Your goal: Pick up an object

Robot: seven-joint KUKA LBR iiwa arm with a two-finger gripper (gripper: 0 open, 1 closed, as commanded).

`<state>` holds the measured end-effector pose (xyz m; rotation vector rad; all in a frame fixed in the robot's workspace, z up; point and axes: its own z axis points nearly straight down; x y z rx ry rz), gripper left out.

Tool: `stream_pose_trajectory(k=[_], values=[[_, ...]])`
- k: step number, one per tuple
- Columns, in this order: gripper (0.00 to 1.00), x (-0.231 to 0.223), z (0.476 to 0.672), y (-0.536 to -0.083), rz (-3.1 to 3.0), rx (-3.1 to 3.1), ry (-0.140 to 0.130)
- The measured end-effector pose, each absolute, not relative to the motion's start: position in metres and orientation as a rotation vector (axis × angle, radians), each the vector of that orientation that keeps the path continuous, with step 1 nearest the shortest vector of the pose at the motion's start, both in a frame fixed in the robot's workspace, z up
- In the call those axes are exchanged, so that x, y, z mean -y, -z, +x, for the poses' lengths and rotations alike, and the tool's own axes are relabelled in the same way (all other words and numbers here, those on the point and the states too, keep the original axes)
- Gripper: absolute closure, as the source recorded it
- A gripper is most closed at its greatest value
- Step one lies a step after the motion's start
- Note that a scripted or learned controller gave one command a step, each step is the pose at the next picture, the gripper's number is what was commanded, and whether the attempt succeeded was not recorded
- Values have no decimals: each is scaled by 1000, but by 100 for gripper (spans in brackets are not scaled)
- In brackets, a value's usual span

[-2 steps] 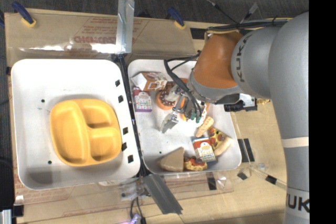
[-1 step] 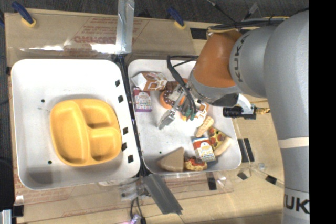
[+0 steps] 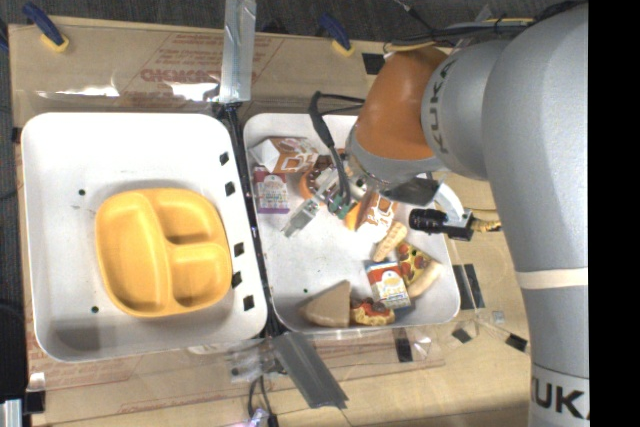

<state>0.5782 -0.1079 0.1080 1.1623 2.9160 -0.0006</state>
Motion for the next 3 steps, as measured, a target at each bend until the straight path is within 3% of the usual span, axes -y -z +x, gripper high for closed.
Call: stream_pose_trajectory(k=[1, 2, 3], values=[[0, 132, 574, -92, 1362, -2834, 1], [100, 131, 577, -104, 1347, -2835, -1], [100, 73, 611, -235, 1267, -2864, -7]])
